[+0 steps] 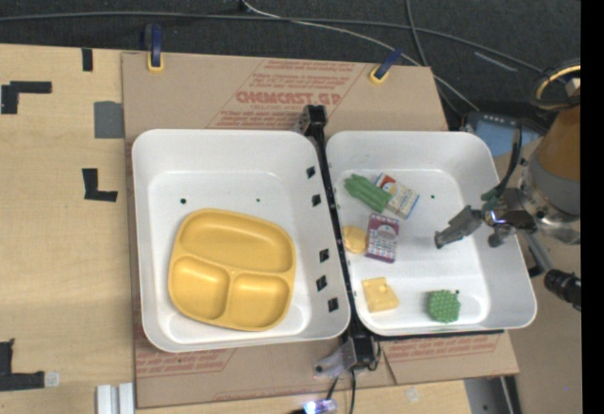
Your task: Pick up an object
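My hand (451, 233) hangs over the right bin (472, 150), grasping nothing; I cannot tell how far it is open.

The green bumpy ball (443, 306) lies just nearer, at the bin's near right; the purple packet (382, 239) sits left.

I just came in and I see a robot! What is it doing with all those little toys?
The robot arm reaches in from the right, and its gripper hangs over the right bin. In that bin lie a green pickle, a small box, a purple packet, a yellow cheese block and a green bumpy ball. It holds nothing. The left bin has a yellow tray.
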`<action>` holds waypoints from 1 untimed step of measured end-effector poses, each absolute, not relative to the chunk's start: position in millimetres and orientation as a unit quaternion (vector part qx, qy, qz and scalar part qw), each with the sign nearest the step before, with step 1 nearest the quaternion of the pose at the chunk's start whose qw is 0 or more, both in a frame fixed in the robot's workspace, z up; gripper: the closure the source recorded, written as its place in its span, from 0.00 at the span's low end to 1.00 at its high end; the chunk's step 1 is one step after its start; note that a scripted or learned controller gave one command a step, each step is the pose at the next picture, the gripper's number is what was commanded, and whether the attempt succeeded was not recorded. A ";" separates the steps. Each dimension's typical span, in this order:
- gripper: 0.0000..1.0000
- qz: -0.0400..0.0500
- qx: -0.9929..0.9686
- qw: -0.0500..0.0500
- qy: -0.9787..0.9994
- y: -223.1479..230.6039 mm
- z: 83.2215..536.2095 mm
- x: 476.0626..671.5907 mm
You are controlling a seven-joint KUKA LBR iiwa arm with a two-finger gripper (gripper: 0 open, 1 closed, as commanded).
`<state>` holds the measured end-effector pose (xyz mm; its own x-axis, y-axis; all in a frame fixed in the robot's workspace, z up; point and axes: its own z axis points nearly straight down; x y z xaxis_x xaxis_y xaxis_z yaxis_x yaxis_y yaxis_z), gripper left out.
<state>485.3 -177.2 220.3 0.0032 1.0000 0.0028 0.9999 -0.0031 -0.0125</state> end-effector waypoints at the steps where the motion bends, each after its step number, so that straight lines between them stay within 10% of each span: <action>1: 0.00 0.000 -0.707 0.001 -0.707 -176.9 225.7 488.0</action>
